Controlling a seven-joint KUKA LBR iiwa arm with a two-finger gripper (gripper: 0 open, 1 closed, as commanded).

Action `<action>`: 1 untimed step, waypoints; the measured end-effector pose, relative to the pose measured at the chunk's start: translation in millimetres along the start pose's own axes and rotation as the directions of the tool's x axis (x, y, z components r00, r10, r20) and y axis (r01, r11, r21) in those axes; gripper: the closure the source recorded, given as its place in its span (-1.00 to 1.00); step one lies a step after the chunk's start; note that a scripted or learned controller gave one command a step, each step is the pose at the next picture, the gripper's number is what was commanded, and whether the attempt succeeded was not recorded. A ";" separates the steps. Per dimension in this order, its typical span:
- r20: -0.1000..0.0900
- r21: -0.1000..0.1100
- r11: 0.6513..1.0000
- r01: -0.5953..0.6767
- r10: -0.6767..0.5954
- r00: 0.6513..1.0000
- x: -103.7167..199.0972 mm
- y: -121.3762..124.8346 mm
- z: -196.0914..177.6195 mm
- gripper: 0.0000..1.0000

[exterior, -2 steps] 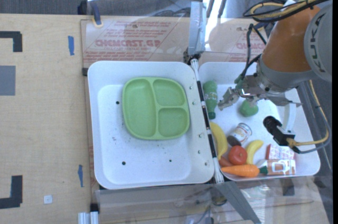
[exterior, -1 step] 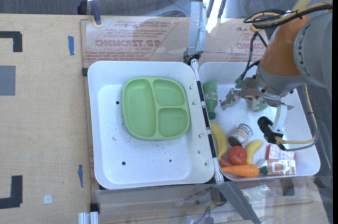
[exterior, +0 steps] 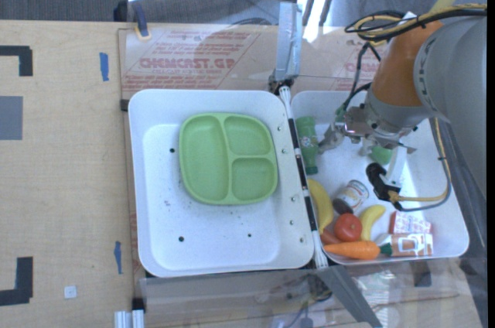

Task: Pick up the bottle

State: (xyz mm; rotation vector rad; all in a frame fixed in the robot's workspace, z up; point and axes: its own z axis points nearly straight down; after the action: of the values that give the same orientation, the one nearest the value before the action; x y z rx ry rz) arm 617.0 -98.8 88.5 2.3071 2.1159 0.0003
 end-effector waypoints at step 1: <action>-0.007 0.004 0.990 0.142 -0.142 0.990 34.6 44.8 -97.5 -1.00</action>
State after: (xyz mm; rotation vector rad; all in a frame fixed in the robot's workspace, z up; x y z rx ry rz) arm 664.0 -67.4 186.1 2.1555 2.2807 0.0019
